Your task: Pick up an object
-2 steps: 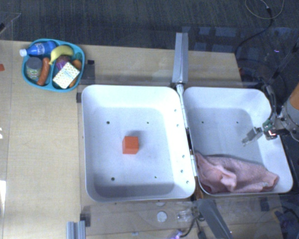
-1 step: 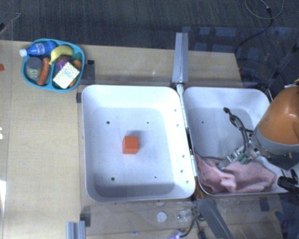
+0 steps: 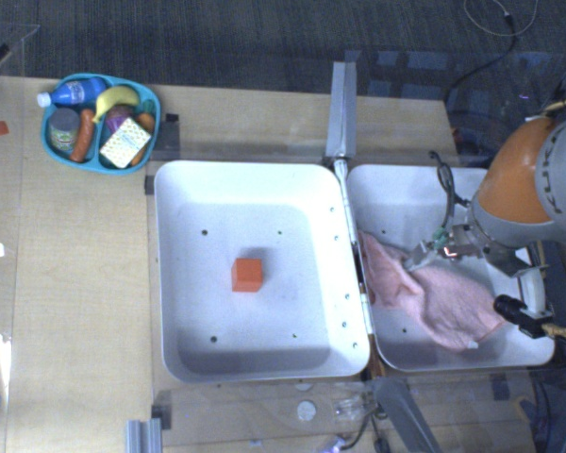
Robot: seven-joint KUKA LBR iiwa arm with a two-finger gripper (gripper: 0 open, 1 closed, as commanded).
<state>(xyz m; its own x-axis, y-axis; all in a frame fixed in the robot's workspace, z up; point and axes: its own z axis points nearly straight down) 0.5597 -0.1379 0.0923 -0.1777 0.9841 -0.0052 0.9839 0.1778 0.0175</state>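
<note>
Left bin (image 3: 179, 253) holds orange block (image 3: 248, 275) mid-floor, walls well apart

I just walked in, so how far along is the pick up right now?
Nothing looks lifted yet. The pincer is low over the pink cloth in the right bin, so a try there seems underway. The orange block lies untouched in the left bin.

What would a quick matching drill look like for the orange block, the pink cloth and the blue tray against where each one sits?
Things:
1. orange block
2. pink cloth
3. blue tray

Places:
A. right bin
B. bench, far left corner
C. left bin

Pairs: 1-C, 2-A, 3-B
</note>
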